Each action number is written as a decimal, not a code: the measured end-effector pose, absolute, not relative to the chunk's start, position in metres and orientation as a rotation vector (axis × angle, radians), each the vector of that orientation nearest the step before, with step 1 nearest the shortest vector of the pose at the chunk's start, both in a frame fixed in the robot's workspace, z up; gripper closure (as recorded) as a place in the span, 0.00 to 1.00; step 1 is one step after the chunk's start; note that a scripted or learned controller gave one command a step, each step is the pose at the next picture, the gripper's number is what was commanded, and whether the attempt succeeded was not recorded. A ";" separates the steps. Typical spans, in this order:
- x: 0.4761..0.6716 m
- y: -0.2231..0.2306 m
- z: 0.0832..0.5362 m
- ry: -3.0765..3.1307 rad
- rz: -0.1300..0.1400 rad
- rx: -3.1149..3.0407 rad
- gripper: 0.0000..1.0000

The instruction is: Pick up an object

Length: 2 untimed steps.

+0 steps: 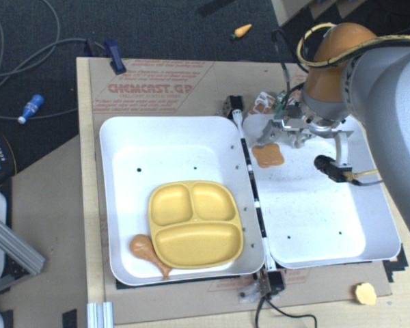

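A flat brown toast-like piece point(268, 156) lies near the far left corner of the right bin point(314, 231). My gripper point(285, 132) hangs just above and behind it, low over that corner, with the grey arm and its orange band point(335, 50) rising to the right. In the left bin point(123, 156) a yellow divided plate point(193, 223) sits at the front. A tan drumstick-shaped toy point(146, 249) lies against the plate's front left edge. Nothing shows held in the gripper.
A black connector with a cable point(330, 167) hangs from the wrist over the right bin. A small yellow lump point(364, 293) lies on the bench at the front right. A blue clip point(114, 57) is at the cardboard's far left corner. Cables and a blue bottle point(31, 106) lie on the floor.
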State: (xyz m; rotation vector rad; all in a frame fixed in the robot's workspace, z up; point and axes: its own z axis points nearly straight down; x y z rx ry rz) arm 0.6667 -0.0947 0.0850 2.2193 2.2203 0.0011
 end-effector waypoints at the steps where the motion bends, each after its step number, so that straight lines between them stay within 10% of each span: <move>1: 0.641 -0.099 0.085 2.222 -0.003 2.224 0.00; 2: 0.643 -0.098 0.096 2.220 0.004 2.221 1.00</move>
